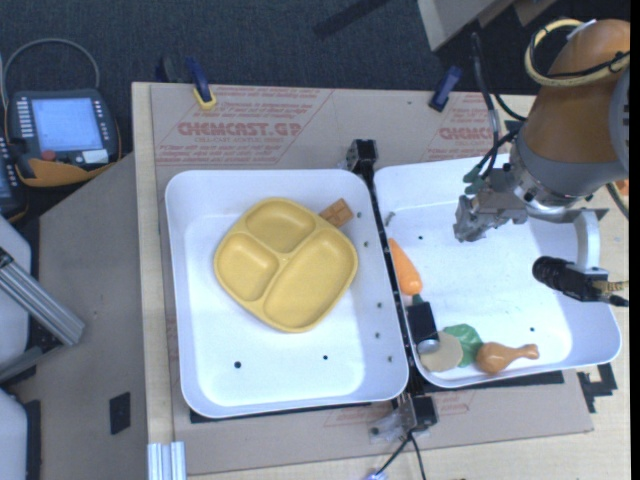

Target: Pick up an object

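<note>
Two white bins side by side on the surface. Arm (570, 98) comes in from the right, orange band above the wrist, hand (472, 226) over the upper middle of the right bin (560, 320). Can't tell from this angle how the hand is set or whether it is on the bin floor; nothing visible in it. Carrot (404, 266) lies at the right bin's left wall, near the hand but apart. Black block (421, 321) just below the carrot. Front left corner: tan disc (441, 352), green piece (464, 338), drumstick (505, 354), bunched together. Left bin (205, 303) has a yellow divided plate (286, 263); small brown block (336, 212) at the plate's upper right edge.
</note>
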Tool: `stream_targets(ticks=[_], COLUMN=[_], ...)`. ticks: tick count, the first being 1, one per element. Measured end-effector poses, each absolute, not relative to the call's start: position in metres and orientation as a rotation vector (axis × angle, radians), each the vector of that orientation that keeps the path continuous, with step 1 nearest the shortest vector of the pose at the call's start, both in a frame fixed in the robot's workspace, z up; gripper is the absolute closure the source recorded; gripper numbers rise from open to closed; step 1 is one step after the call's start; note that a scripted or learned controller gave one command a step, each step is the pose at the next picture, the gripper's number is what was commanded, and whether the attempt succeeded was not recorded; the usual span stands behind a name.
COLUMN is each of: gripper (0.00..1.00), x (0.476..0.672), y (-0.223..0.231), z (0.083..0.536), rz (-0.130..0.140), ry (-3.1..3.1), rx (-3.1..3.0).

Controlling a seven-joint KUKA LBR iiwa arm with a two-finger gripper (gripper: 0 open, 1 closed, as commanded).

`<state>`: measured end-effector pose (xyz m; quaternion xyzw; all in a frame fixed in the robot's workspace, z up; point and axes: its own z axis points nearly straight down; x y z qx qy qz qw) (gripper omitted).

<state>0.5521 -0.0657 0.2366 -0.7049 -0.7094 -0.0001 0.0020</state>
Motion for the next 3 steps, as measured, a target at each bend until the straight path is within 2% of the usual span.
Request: stream_targets(ticks=[2,3], gripper=[1.00,1.00], x=[0.524,0.523], y=[0.043,0.086], z=[0.244,0.233], rz=[-0.001,0.003], ry=[-2.226,-2.224], rx=[-2.211,-2.214])
